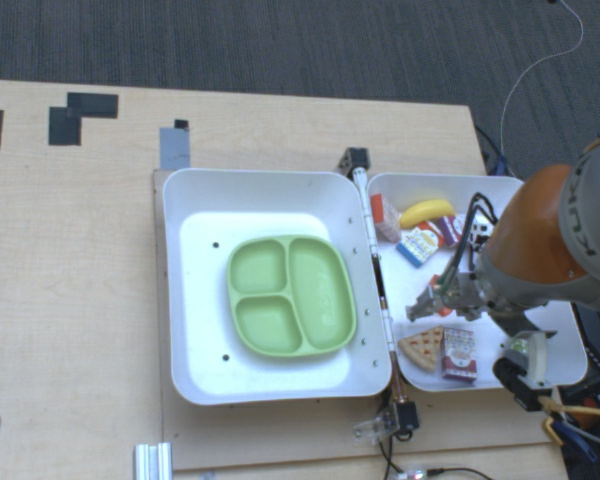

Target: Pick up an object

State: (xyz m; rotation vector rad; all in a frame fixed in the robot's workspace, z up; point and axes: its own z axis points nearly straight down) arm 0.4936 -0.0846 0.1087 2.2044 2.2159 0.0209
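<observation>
Left bin (180, 298): it is white and holds a green plate (291, 296) with three parts. The plate has no toy on it.

Right bin (570, 363): this one has the toys, so the thing to pick up has to be in here. All of them lie on the bin floor.

Toys at the top: a red and white packet (383, 218) is by the left wall. A yellow banana (426, 211) is next to it. A blue and white box (417, 247) sits just below the banana.

Toys at the bottom: a pizza slice (421, 348) lies near the front. A red and white pouch (459, 354) is right beside it.

Arm (540, 238): it is grey and orange. It comes in from the right and hangs over the middle of the right bin.

Gripper (432, 308): it points down just above the pizza slice. I can't tell if it is wide or closed. I see no toy in it.

How far: I think the job is not done yet. The arm is over the toys, but nothing is lifted. It has to go down, grab one and pull it up.
</observation>
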